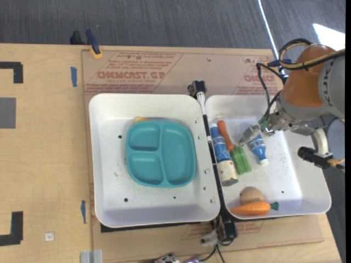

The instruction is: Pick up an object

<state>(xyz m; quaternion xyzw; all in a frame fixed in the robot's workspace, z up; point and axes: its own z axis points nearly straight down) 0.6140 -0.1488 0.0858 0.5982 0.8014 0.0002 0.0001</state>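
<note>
Brown cardboard (164, 70) under two white bins (104, 147), grey carpet behind. Gripper (258, 131) low over small blue tube (259, 149), lying cap toward bottom-right; jaw state impossible to tell.

A brown cardboard sheet (164, 70) with red print lies on the wooden bench (38, 147), under both white bins. A yellow-and-black clamp (94, 44) grips its far left corner. Blue tape strips (73, 76) mark its left edge. Black tape corners (13, 71) and a grey square (6, 113) sit near the bench's left edge. Dark carpet (164, 10) lies beyond the far edge.
</note>
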